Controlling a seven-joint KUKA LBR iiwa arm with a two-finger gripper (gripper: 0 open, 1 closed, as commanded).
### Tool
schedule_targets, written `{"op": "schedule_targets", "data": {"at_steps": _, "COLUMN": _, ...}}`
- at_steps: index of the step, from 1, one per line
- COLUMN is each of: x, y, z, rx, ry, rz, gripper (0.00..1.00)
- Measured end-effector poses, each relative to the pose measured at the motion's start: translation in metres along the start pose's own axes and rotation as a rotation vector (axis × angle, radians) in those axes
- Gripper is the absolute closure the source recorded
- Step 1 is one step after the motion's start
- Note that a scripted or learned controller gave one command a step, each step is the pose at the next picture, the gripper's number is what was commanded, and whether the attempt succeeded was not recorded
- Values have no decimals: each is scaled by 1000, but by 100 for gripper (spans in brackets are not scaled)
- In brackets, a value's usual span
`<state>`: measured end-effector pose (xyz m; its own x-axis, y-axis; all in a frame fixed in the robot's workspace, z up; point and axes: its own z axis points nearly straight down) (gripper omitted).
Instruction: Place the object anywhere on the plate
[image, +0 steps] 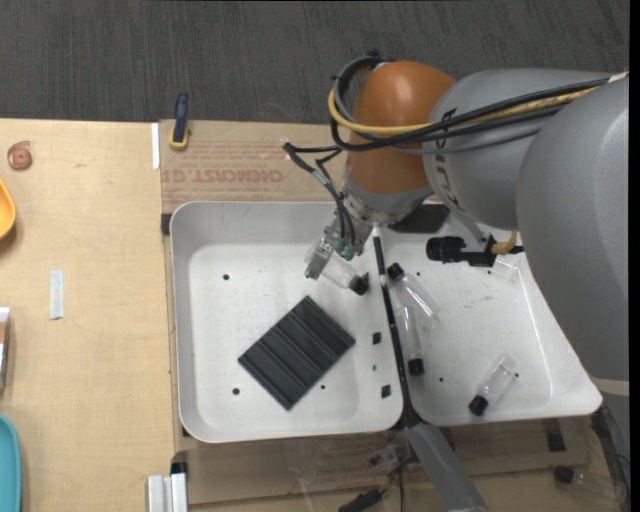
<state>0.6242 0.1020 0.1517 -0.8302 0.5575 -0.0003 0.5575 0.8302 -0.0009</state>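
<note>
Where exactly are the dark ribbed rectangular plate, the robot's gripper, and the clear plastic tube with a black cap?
Dark ribbed rectangular plate (297, 351): camera view, middle of its ridged top.
Gripper (332, 256): camera view, at its fingertips, above the left bin.
Clear plastic tube with black cap (494, 384): camera view, its transparent body.

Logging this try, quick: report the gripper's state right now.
Two-finger gripper: over the left white bin, above the dark ribbed rectangular plate; open or shut cannot be told, and nothing is seen held.
</note>
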Motion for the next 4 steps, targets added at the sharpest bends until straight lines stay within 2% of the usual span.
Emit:
{"op": "schedule_targets", "data": {"at_steps": 1, "x": -2, "y": -5, "z": -87, "rx": -3, "ry": -3, "rz": -464, "gripper": 100}}
{"op": "schedule_targets", "data": {"at_steps": 2, "x": 13, "y": 6, "z": -111, "rx": -4, "ry": -4, "rz": -1040, "gripper": 100}}
{"op": "schedule_targets", "data": {"at_steps": 3, "x": 15, "y": 63, "z": -194, "rx": -4, "ry": -5, "rz": -1258, "gripper": 100}}
{"op": "schedule_targets", "data": {"at_steps": 4, "x": 27, "y": 105, "z": -291, "rx": -5, "ry": -6, "rz": -1643, "gripper": 100}}
